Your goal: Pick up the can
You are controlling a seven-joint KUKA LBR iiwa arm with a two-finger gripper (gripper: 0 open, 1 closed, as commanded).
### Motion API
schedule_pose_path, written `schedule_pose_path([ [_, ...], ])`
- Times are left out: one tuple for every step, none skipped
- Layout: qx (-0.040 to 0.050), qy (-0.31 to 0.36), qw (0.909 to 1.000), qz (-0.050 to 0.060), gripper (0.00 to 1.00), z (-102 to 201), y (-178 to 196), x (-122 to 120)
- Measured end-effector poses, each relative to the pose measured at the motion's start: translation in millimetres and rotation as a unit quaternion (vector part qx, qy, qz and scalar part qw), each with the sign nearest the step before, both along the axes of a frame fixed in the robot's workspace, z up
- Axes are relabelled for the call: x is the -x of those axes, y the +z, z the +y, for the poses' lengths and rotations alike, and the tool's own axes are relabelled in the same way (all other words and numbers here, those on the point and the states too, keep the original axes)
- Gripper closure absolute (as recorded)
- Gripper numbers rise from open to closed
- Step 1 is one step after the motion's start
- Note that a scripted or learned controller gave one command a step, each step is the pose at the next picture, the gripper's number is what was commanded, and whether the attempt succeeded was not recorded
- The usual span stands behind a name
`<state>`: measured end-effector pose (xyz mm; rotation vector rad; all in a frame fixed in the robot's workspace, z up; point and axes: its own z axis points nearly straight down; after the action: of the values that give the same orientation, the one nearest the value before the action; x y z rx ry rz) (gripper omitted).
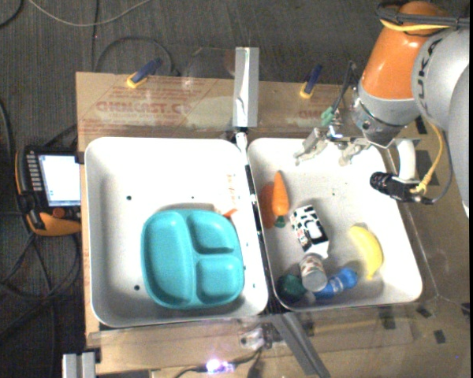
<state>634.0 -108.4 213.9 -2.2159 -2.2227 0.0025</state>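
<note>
A small silver can (313, 273) lies near the front of the right bin (394, 294), pressed between a blue bottle (343, 280) and a dark green object (290, 286). A black-and-white patterned container (308, 227) touches it from behind. My gripper (325, 153) hangs over the back of the right bin, well behind the can. It is open, its two fingers spread with nothing between them.
An orange carrot (279, 196) lies by the right bin's left wall, and a yellow banana (367, 250) sits toward its right side. The left bin (110, 164) holds a teal divided plate (193, 258). A black cable fitting (390, 183) hangs beside the arm.
</note>
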Motion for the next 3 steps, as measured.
schedule_pose_path([
  [-0.0007,0.107,0.9942,-0.001,0.00,-13.0,-116.7,57.5],
  [-0.0020,0.108,0.9942,-0.002,1.00,-12.1,-107.4,56.9],
  [0.0019,0.044,0.9991,-0.001,1.00,-19.8,34.3,48.2],
])
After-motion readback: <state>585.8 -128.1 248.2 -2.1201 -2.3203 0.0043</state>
